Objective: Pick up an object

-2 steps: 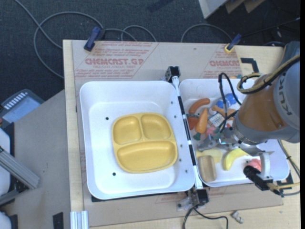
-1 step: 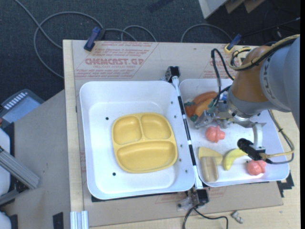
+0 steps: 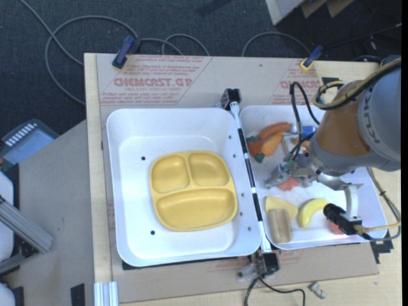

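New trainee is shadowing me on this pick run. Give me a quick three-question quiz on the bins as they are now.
1. True or false: the yellow divided plate lies in the left bin.
2. Which lies nearest the right bin's front wall? A) orange carrot B) tan block C) divider clip
3. Fill in: the gripper hangs over the ___ bin.

Key: 1 true; 2 B; 3 right.
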`<state>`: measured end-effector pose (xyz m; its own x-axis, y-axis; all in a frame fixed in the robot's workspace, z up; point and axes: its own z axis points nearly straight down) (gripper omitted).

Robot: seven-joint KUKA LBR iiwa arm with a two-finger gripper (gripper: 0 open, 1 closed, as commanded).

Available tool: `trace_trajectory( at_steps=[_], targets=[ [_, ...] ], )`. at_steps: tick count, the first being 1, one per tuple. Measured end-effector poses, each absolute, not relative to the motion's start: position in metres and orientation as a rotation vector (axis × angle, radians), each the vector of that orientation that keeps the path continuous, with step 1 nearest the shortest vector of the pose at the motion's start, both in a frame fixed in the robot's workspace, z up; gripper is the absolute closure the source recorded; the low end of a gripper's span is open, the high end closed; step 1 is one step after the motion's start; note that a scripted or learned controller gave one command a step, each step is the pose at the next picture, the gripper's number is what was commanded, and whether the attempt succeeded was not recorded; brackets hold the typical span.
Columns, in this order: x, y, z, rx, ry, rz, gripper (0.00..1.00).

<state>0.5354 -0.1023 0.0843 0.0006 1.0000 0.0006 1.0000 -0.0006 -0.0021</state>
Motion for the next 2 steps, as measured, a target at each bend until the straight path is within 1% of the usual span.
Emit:
trace_trajectory(
  at_steps=[1, 2],
  targets=[
    [0.537, -0.102, 0.095, -2.224, -2.221, -0.002, 1.0],
    [0.543, -0.034, 0.185, -2.22, -2.223, -0.002, 1.0]
  ],
)
